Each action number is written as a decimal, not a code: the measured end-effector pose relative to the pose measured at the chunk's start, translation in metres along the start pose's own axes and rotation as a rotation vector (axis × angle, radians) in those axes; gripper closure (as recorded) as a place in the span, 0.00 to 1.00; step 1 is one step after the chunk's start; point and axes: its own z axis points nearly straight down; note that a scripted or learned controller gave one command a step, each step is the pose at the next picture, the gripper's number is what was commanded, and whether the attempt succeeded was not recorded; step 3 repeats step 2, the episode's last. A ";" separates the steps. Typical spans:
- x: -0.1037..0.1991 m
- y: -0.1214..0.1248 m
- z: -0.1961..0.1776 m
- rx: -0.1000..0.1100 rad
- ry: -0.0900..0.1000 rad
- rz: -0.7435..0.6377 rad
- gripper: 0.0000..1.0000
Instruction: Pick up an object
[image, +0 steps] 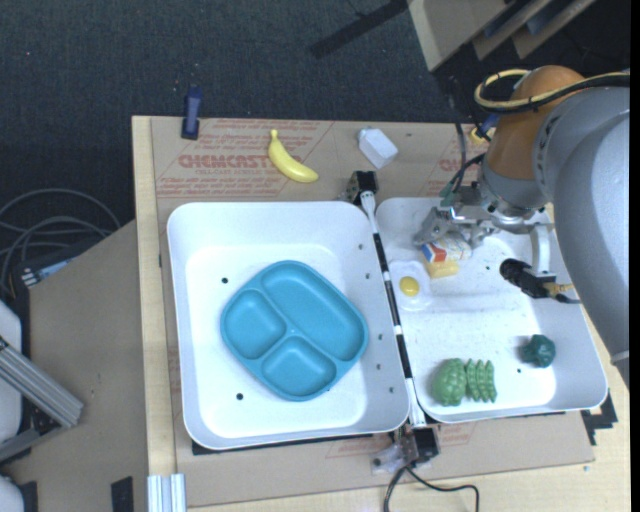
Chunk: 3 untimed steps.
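Objects fill the right bin (590, 385); pincer (447, 232) state unclear; bench board (225, 160) reads "CHEMCAST".

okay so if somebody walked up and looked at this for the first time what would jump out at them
Probably the blue divided tray, lying alone in the left bin. Next, the grey and orange arm reaching in from the right, its gripper low over the far end of the right bin, just above a small yellow and orange object. A yellow banana lies on the board beyond the bins.
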 end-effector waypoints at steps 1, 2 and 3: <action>0.000 0.001 -0.010 -0.003 -0.002 -0.001 1.00; 0.060 -0.054 -0.101 0.002 0.002 0.000 1.00; 0.060 -0.054 -0.101 0.002 0.002 0.000 1.00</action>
